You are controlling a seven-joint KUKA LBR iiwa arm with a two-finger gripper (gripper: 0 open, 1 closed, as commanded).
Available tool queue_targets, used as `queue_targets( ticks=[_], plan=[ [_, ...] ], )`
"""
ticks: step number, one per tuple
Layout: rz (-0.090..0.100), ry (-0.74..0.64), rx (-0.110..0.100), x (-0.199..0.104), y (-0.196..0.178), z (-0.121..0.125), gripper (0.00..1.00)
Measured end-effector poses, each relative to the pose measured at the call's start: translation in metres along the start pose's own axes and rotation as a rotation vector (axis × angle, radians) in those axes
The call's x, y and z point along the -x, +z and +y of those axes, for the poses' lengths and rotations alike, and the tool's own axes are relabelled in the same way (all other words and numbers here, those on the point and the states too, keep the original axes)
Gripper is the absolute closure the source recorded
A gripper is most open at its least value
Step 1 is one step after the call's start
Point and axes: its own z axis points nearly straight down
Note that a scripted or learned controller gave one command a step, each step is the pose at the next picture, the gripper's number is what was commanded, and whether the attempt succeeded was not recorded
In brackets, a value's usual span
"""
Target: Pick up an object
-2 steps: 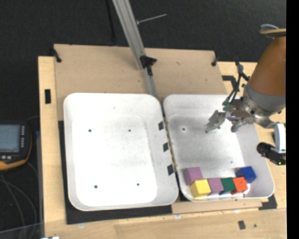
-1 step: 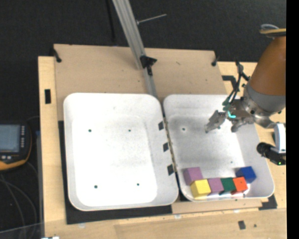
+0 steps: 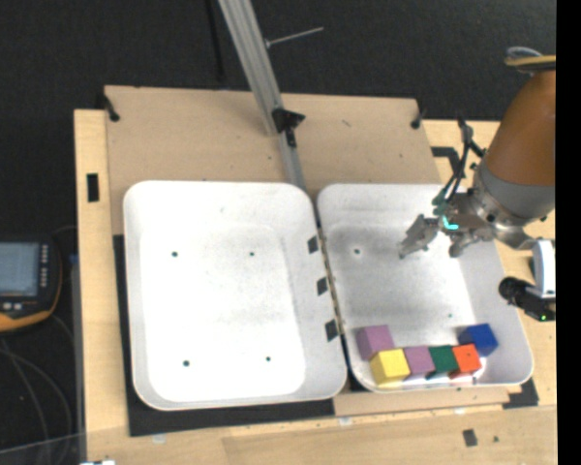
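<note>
Camera view, nearest edge first: the blocks sit bunched along the near wall of the right bin (image 3: 331, 260), a purple block (image 3: 374, 340) and a yellow block (image 3: 390, 365) at the left of the cluster, then a mauve block (image 3: 418, 359), a green block (image 3: 442, 358) and an orange block (image 3: 466, 358) touching in a row, with a blue block (image 3: 479, 337) just behind them at the right. Farther back, over bare bin floor, the gripper (image 3: 436, 236) hangs with its two fingers spread apart and nothing between them, well apart from every block. The left bin (image 3: 136, 260) lies beside it on the desk (image 3: 261, 114). To my eye the step in hand is the approach, and doing it well means travelling toward the near wall before descending. The purple or the blue block looks the better choice, each having free faces; the row against the wall leaves little room for a finger.
</note>
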Motion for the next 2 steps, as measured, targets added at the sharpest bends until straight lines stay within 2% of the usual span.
queue_targets(
  ticks=[2],
  plan=[
    [0.000,0.002,0.000,-0.0001,0.0000,0.0000,0.00]
  ],
)
